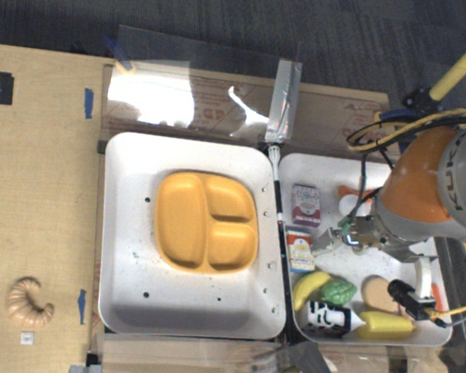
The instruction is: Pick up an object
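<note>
The left bin [120, 236] holds a yellow divided tray [207, 222]; the right bin [366, 340] holds a small red carton [306, 204], a banana [310, 287], a green toy [339, 292] and a yellow block [384, 324]. The pincer [346, 232] hangs low in the right bin, just above the banana and beside the carton, and I cannot tell its state

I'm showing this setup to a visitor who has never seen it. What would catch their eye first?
Probably the yellow divided plate, alone in the left bin. Next, the grey arm's orange band over the right bin, where small items crowd the near end: a banana, a green toy and a yellow block. A croissant-like toy lies on the bench, far left.
</note>
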You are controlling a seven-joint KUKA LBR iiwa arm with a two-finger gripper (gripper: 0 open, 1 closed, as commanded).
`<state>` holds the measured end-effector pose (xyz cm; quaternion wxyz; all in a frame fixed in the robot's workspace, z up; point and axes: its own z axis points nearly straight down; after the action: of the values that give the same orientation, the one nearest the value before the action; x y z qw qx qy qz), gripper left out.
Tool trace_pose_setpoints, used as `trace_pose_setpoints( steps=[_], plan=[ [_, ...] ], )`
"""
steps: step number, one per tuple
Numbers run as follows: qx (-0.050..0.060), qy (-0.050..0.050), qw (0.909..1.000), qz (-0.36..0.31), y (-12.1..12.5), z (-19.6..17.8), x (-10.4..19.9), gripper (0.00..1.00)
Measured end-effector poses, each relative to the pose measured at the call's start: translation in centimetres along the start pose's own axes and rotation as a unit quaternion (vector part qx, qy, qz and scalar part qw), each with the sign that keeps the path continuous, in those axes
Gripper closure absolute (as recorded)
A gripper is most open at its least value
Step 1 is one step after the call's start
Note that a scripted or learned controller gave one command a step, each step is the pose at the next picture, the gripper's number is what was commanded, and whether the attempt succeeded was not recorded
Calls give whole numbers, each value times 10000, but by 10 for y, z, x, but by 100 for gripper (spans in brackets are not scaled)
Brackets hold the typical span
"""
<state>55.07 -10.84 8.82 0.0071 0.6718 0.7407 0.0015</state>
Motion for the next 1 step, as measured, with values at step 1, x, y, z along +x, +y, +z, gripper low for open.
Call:
trace_pose_setpoints(
  steps=[1],
  plan=[
    [27,28,10000,36,63,3,-61,0]
  ],
)
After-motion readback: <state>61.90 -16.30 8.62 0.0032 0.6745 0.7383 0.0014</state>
